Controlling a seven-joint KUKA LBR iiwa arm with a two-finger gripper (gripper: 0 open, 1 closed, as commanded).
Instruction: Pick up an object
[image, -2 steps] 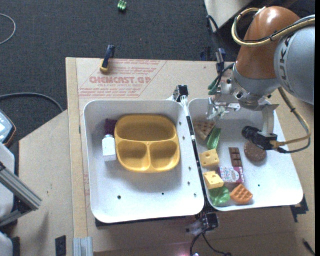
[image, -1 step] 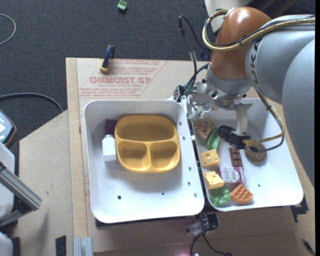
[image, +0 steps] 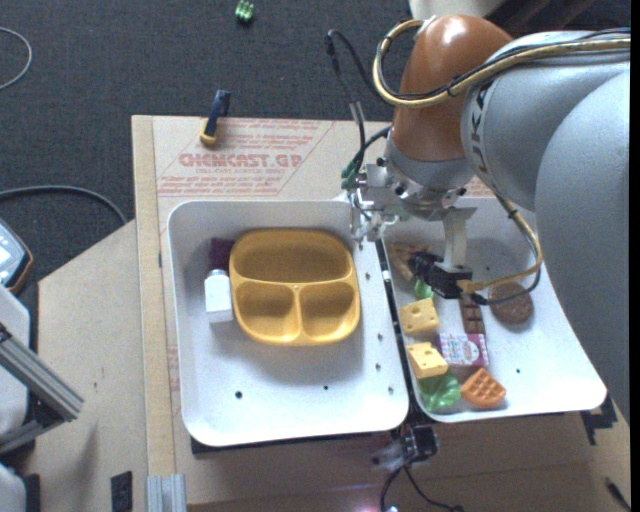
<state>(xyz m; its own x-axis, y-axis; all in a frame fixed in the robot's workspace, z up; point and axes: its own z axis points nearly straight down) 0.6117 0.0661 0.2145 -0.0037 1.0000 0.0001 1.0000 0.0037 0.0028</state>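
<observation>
**A:** Dark carpet surrounds the worktop (image: 150, 300) and its two white bins. Where's the pincer?

**B:** The pincer (image: 368, 222) is over the wall between the bins, at the far end. Apart or together, I cannot tell, and I see nothing held.

**A:** Anything to pick?

**B:** A cheese wedge (image: 419, 317) in the right bin (image: 560, 350), crowded by a second wedge (image: 427, 358), a pink packet (image: 463, 350) and a waffle (image: 482, 388).

**A:** Risks?

**B:** Going straight down, it would likely strike the dividing wall. Among the clutter, it may shove neighbours and close on nothing.
</observation>
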